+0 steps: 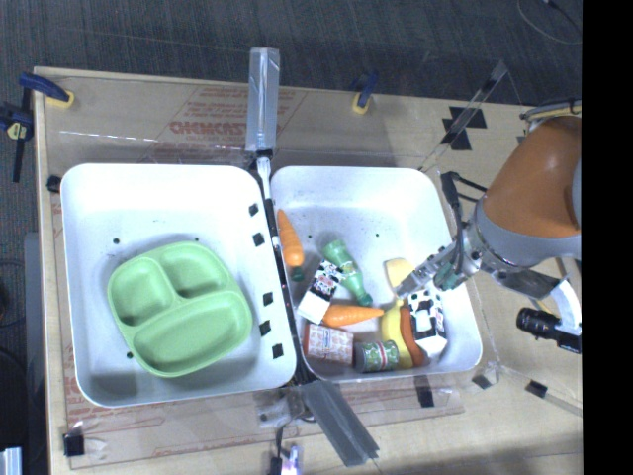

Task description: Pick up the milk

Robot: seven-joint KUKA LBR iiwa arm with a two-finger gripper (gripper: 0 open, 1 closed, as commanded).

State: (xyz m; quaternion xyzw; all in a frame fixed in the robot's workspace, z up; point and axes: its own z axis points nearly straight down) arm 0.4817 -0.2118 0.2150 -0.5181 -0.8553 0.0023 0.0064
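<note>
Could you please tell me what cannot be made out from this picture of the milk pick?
- Tool: too blurred in the camera view to tell whether it is open or shut.
- Milk carton: whether the tool touches it cannot be told.
- Can: label too small to read.

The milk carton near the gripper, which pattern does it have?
Black and white cow patches, seen in the camera view on the milk carton.

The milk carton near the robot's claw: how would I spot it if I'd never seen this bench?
Look in the right bin, at its near right corner, just below the gripper. The milk carton lies there, white with black cow patches. It rests against a yellow banana, and a second cow-patterned carton sits further left, by the orange carrot.
</note>
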